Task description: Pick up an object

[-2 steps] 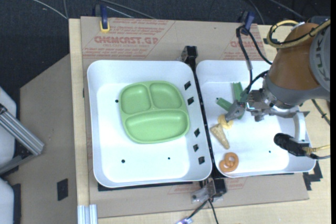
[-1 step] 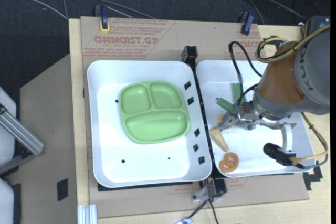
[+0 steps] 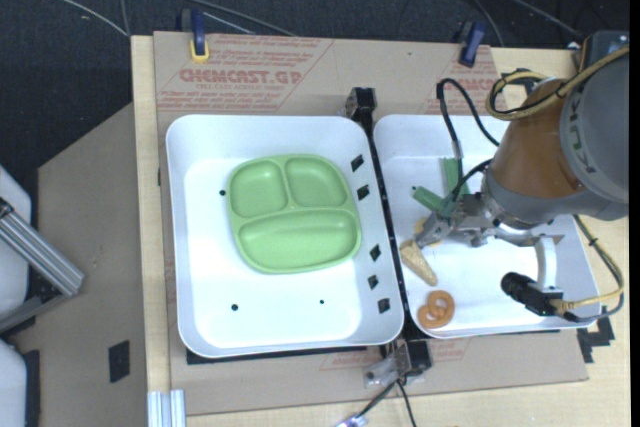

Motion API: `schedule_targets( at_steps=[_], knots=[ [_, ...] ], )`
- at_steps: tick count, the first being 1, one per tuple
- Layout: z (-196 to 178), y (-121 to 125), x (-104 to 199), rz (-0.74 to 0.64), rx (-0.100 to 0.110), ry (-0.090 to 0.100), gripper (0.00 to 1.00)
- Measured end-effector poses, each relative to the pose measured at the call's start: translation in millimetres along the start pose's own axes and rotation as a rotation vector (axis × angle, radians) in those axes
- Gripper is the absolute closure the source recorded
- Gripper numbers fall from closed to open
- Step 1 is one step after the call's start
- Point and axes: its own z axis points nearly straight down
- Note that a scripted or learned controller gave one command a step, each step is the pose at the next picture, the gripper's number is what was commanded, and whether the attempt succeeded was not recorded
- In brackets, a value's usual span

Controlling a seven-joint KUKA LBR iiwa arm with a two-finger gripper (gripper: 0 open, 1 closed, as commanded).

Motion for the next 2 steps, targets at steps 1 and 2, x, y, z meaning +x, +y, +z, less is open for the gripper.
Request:
schedule_targets(
  at_steps=[1, 2],
  knots=[
    [-10.6, 0.2, 0.7, 0.000, 0.000, 0.001, 1.00],
    [-63.9, -8.0, 5.5, -0.003, -0.003, 0.001, 1.00]
  ],
)
